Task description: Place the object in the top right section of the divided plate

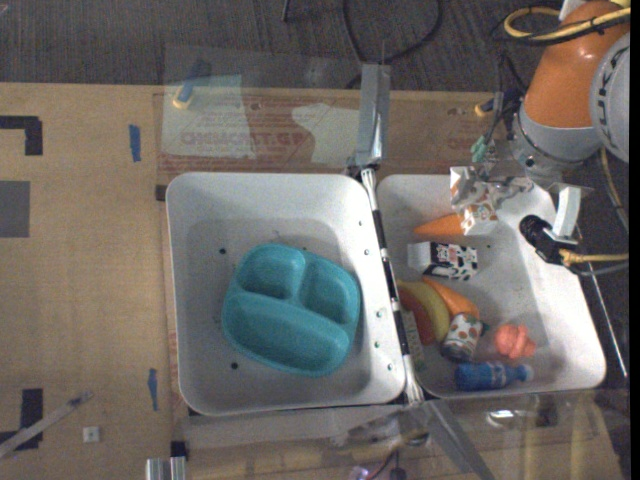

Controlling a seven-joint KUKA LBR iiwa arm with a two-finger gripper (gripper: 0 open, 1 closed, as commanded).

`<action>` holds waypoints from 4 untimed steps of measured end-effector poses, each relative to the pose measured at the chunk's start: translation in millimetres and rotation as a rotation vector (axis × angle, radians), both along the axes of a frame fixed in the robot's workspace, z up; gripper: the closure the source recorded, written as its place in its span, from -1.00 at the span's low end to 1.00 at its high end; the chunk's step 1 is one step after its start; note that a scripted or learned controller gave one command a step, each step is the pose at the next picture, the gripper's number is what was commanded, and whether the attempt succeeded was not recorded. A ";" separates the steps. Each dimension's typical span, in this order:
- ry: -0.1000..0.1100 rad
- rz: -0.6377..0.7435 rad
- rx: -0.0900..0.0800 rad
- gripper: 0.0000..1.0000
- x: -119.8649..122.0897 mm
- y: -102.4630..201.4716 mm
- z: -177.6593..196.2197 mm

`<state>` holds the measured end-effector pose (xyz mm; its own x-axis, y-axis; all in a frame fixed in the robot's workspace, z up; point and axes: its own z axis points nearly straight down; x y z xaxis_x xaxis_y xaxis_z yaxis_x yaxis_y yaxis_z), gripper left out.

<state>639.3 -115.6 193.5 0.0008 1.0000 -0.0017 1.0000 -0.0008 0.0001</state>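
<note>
Camera view, left to right:
Left bin [200, 228]: holds the teal plate [291, 309], its top right section bare.
Right bin [570, 308]: carton [449, 259], carrot [442, 227], banana [432, 308], cup [461, 337], pink toy [514, 341], blue bottle [490, 375].
Gripper [480, 200]: low at the bin's far edge; grip unreadable, no hold confirmed.
Risk: crowded items, so a neighbour may be grabbed or the pick slip.
Unclear: which object is meant; the patterned shape at the gripper.

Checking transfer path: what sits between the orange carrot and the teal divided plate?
In the camera view, the bins' two adjoining white rims lie between the carrot and the plate; otherwise it is bare white bin floor.
</note>
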 end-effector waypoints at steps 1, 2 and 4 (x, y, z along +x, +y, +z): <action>-0.001 0.000 0.000 -1.00 0.1 0.1 0.3; 0.002 -0.005 0.002 -1.00 -19.0 3.3 7.3; 0.000 0.157 0.002 1.00 -89.4 -85.5 -36.8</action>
<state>549.9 -201.1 156.7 -0.1557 0.9878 -0.0001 0.9878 0.1557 0.0000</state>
